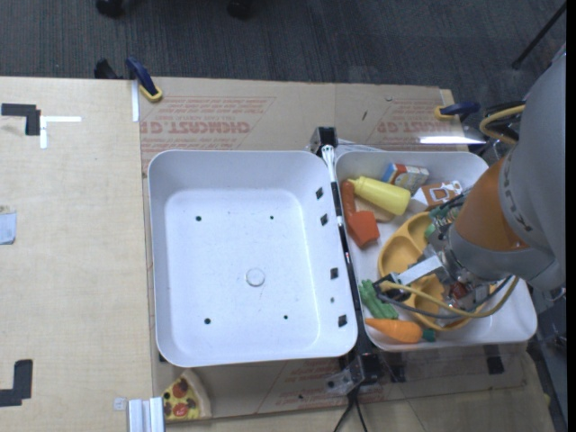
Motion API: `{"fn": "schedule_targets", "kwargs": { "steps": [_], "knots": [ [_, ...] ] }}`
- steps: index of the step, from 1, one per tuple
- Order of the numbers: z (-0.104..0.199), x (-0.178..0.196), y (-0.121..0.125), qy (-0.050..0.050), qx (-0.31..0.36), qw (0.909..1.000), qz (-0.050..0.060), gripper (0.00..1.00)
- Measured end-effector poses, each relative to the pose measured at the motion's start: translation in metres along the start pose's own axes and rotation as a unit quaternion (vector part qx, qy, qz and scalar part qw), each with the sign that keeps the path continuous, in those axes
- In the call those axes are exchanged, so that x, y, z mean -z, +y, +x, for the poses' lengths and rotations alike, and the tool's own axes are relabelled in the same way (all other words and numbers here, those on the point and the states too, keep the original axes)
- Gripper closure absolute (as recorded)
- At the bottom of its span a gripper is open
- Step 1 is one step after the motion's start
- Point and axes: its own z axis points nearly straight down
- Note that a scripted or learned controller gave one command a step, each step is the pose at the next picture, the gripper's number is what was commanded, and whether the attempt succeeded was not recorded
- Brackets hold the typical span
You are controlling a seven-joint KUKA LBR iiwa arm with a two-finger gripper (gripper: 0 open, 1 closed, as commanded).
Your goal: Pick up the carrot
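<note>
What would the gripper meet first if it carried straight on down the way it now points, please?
Probably the yellow bowl under the gripper, rather than the carrot, which lies nearer the bin's front edge; depth is hard to judge from above.

Smooth, glossy white plastic bins [236, 171] rest on matt brown cardboard [234, 120]. The surface [67, 241] is pale matt wood. The carrot [396, 330] appears smooth orange plastic.
</note>
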Motion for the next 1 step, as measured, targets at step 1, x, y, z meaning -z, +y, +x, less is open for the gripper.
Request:
{"fn": "schedule_targets", "kwargs": {
  "steps": [1],
  "knots": [
    [0.0675,-0.0039,0.0213,-0.005,0.017,0.9998,0.004,0.0]
  ]
}}
